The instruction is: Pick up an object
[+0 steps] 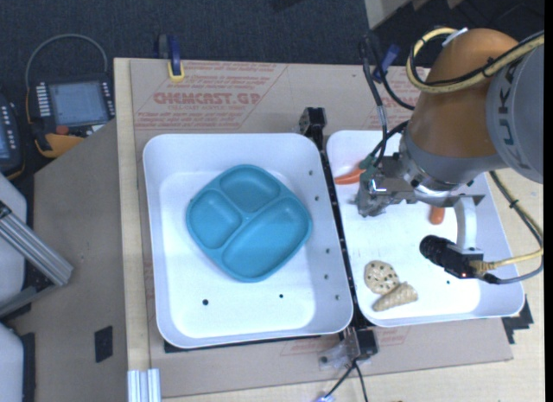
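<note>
Two white bins are seen side by side on the desk (130, 219). The left bin (173, 305) carries a blue divided plate (249, 221), set near its middle. The right bin (432, 301) holds a round speckled cookie (379, 275) and, touching it on the near side, a tan cone-shaped piece (395, 296). An orange item (347, 175) (carrot-like, partly hidden) lies at the far left of this bin, and a small red-orange piece (438, 214) is seen by the arm. The pincer (373, 197) is lowered over the right bin, beside the orange item; whether it is apart or together cannot be told.
</note>
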